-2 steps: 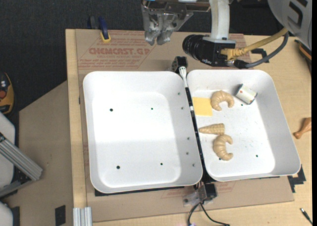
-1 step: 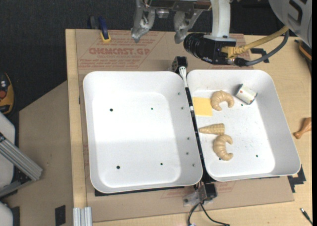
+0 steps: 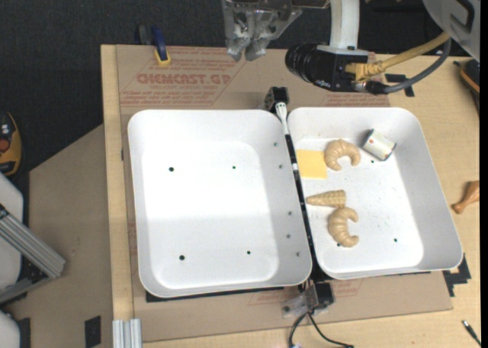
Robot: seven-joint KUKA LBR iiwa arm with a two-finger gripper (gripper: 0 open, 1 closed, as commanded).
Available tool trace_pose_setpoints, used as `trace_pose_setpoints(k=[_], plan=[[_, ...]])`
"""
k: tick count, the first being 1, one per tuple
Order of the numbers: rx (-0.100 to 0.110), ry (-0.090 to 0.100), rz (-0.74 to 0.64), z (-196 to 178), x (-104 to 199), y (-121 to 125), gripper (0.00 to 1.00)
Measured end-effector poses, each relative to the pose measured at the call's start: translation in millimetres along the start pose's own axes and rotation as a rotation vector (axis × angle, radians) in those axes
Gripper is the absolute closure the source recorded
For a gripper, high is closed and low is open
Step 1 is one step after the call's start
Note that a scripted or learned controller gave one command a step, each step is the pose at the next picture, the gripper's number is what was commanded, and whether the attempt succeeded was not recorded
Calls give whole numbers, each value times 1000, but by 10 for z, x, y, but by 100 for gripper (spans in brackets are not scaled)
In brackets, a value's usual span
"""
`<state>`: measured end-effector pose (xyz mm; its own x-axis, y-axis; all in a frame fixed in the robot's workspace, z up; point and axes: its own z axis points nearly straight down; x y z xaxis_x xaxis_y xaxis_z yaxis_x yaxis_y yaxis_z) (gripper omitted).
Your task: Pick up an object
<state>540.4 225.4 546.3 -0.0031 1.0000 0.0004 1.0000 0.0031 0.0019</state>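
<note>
The two shallow white plastic bins sit side by side: the left bin (image 3: 206,201) and the right bin (image 3: 404,224). The metal two-finger gripper (image 3: 248,49) hangs above the brown board beyond the left bin, holding nothing; whether its fingers are parted I cannot tell. Well apart from it, in the right bin, lie a flat yellow cheese square (image 3: 311,163), two tan croissants (image 3: 342,153) (image 3: 343,227), a tan ridged cone (image 3: 326,199) and a small white cylinder (image 3: 378,144).

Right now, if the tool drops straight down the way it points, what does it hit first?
Most likely the bare brown board behind the left bin. The tool hangs above that strip, short of either bin, though depth is hard to judge from this slanted view.
</note>
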Motion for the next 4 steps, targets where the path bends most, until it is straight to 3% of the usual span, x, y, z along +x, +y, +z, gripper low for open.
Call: trace_pose_setpoints(k=[1, 2, 3, 4], plan=[[2, 0, 0, 7, 0, 0, 0], [-2, 1, -2, -103, 9, 1, 100], [7, -1, 0, 117, -8, -645, 100], [4, -1, 1, 111, -7, -617, 0]])
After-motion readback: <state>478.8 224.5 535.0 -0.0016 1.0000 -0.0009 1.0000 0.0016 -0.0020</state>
